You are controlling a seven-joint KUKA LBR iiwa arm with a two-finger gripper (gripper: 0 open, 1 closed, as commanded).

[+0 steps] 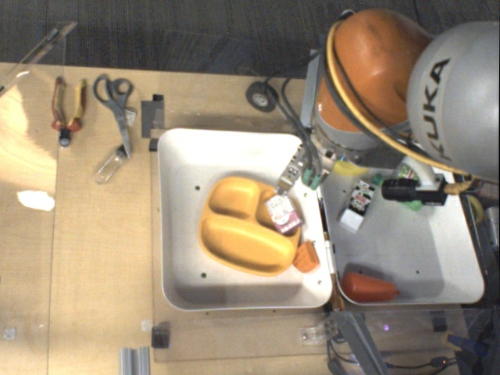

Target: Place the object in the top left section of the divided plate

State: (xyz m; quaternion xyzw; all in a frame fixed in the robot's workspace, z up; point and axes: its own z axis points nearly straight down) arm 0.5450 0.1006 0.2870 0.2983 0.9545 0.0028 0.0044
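Note:
A yellow divided plate [238,237] lies in the left bin [181,209]. A small pink and white packet [282,213] rests on the plate's upper right part, beside the rounded top left section [233,196]. My gripper [301,177] hangs just above and to the right of the packet, at the left bin's right wall. It is open and nothing shows between its fingers.
An orange piece [305,257] lies against the plate's lower right edge. The right bin [437,241] holds a small black and white item [359,198], a white block [351,219], a green marker [412,194] and a red-orange object [369,287]. Scissors [119,108] and pliers [66,109] lie on the bench to the left.

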